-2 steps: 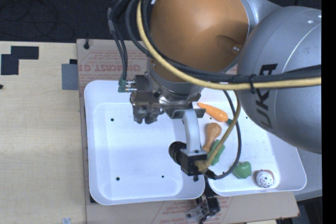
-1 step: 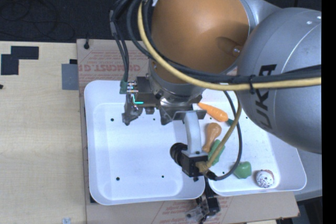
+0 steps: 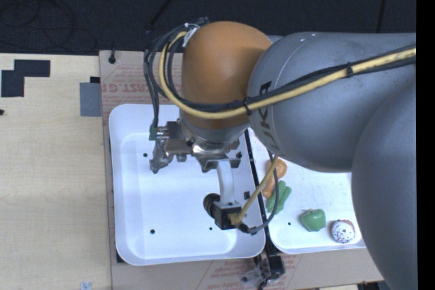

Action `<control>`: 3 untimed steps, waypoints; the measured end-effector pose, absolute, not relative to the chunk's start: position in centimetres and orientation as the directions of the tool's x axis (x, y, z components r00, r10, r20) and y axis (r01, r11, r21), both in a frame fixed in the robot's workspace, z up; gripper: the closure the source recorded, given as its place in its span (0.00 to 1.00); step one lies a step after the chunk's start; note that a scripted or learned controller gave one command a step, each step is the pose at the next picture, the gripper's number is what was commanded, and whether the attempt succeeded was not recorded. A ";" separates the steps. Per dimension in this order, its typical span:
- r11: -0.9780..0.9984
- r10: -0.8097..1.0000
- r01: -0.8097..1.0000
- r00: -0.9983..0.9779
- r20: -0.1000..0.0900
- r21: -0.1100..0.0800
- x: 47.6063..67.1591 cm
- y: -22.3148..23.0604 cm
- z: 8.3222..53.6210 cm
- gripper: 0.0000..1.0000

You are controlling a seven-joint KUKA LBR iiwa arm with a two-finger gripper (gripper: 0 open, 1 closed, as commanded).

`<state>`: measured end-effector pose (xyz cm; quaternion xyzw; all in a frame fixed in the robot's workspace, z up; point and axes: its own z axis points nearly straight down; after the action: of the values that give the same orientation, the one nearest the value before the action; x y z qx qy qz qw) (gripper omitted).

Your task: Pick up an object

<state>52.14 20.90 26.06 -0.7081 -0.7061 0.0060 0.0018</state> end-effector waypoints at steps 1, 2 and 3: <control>0.000 1.000 1.000 0.000 0.004 0.009 50.3 18.5 41.1 0.00; 0.004 1.000 1.000 -0.004 0.002 0.004 53.3 24.0 47.5 0.00; 0.003 1.000 1.000 -0.003 0.000 -0.001 49.0 24.3 54.0 0.00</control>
<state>48.99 24.34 54.02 -0.7061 -0.7081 0.0003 0.0003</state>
